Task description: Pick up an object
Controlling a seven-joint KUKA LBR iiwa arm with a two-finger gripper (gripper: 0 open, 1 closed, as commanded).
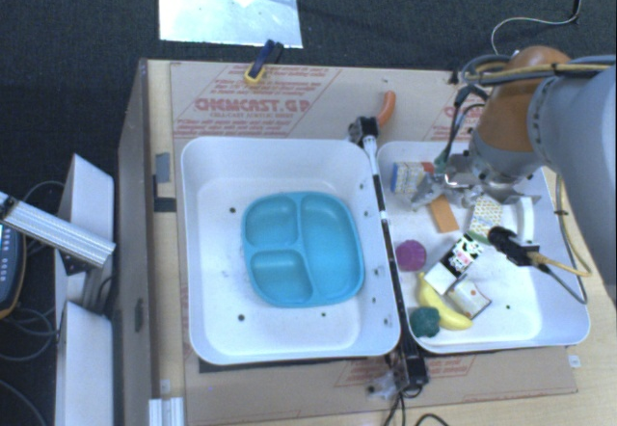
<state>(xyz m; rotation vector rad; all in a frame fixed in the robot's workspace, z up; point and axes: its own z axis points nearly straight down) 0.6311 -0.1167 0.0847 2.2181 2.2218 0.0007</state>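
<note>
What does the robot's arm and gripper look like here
The arm is a thick, rounded grey body with an orange band above the wrist. Thin cables loop around the wrist. The gripper is a small metallic grey assembly.

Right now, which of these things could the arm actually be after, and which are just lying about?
Part of the job:
- gripper, over the right bin
- banana
- purple ball
- green ball
- orange block
- small boxes

Just lying about:
- blue divided tray in the left bin
- orange-handled tool
- yellow clamp
</note>
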